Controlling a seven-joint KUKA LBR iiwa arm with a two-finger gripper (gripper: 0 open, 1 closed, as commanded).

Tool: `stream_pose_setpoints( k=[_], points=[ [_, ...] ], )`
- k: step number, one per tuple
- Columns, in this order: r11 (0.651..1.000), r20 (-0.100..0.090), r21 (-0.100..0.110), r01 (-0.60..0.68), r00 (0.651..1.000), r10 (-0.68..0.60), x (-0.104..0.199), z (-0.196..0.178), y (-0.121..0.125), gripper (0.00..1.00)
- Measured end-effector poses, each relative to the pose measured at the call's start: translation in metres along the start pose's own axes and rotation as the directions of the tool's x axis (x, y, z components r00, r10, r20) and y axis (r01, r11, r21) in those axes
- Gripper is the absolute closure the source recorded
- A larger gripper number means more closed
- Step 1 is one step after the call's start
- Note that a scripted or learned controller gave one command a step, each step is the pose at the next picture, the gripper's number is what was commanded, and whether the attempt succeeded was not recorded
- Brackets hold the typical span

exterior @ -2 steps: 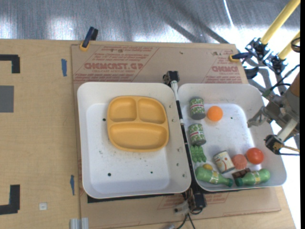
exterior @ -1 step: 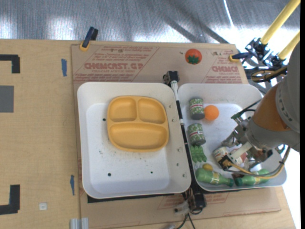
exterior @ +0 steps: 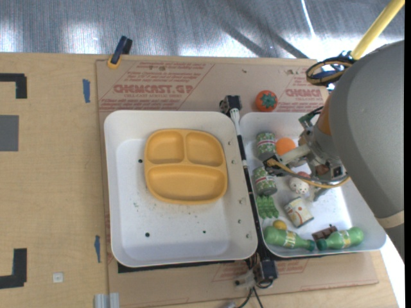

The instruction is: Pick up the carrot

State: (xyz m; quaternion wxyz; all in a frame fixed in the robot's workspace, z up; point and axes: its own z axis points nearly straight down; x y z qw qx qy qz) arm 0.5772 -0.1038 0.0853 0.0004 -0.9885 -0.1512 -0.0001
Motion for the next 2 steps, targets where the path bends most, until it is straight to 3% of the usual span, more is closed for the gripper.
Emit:
stream_pose_setpoints(
  k=[1,2],
  points=[
    [0.995,-0.003,-0.002,-0.099,0.995,0.099,-0.0906,-0.0007,-0.0343,0.00],
    [0.995,-0.003,-0.002,-0.099,0.995,0.099,-0.0906,-0.0007,-0.0342,0.00]
  ],
)
